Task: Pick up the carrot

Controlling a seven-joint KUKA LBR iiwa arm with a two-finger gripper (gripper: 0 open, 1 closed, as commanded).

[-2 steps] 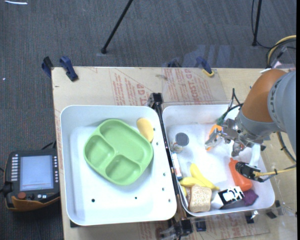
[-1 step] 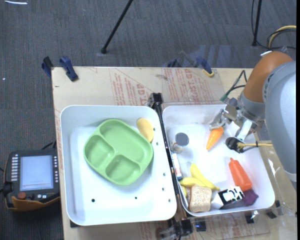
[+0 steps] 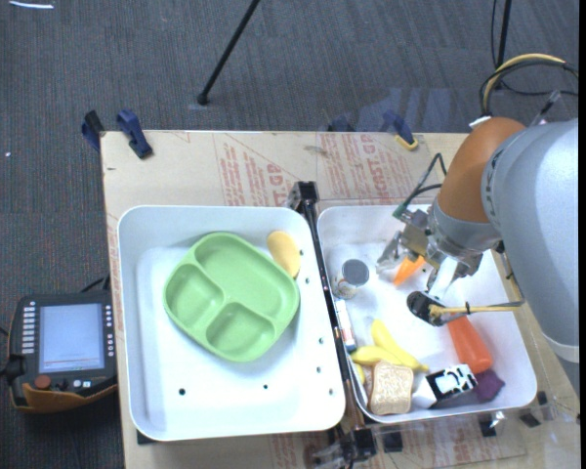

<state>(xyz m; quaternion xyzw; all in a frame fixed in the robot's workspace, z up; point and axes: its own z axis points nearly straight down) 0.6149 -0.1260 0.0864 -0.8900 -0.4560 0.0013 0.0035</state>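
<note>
A pale wooden bench with red print (image 3: 225, 164) fills the middle of the camera view. The grey arm with an orange band (image 3: 527, 213) comes in from 3 o'clock. Two shallow white bins lie side by side: the left bin (image 3: 176, 389) and the right bin (image 3: 371, 228).

A green divided plastic plate (image 3: 232, 296) sits at the centre of the left bin. A yellow oval thing (image 3: 285, 252) touches its rim at 2 o'clock.

The two-finger gripper (image 3: 415, 262) hangs over the right bin, at about 11 o'clock from the bin's centre. I cannot tell whether it is open or closed. The small orange carrot (image 3: 406, 272) lies right beneath it, at that same 11 o'clock spot. Whether it is gripped is not clear.

In the same bin:
- An orange-red oblong block (image 3: 469, 345) lies at 4 o'clock.
- A yellow banana (image 3: 396, 345) lies at 7 o'clock.
- A beige waffle-textured slab (image 3: 391, 387) is just beside the banana, nearer the bin's edge.
- A black-and-white thing (image 3: 452, 381) is at 6 o'clock.
- A purple lump (image 3: 488, 387) is at 5 o'clock.
- A grey round disc (image 3: 355, 273) rests at 10 o'clock, near the wall.
</note>
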